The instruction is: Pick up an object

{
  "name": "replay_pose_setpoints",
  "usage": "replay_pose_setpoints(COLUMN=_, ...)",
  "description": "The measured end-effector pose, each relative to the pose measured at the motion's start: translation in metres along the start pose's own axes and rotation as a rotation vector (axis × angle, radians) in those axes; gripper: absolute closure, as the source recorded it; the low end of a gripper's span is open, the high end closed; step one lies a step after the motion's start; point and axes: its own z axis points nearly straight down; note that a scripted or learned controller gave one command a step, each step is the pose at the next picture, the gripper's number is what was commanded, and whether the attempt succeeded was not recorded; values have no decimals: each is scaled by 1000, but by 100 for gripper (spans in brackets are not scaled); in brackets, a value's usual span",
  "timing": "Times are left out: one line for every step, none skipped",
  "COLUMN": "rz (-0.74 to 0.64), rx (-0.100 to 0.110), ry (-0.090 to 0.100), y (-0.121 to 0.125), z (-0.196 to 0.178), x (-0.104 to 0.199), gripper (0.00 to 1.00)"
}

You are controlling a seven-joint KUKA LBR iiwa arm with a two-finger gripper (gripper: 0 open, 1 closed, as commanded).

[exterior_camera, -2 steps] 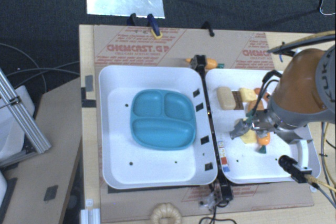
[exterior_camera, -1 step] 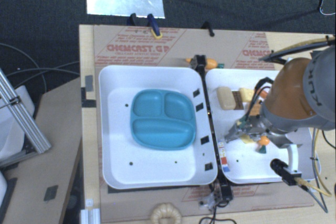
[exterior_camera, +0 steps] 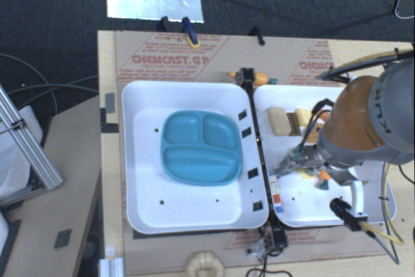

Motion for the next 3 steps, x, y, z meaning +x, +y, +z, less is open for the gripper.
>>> replay_pose_setpoints(rz=0, rx=-5, ry=-1, y=2, z=-12, x=-1, gripper=100)
replay_pose_setpoints(rz=-3, rx=-3, ry=0, y=-4, z=-72, x=3, gripper=100)
replay_pose_setpoints(rz=-4, rx=-4, ry=0, y=0, z=-133, x=9, gripper=100)
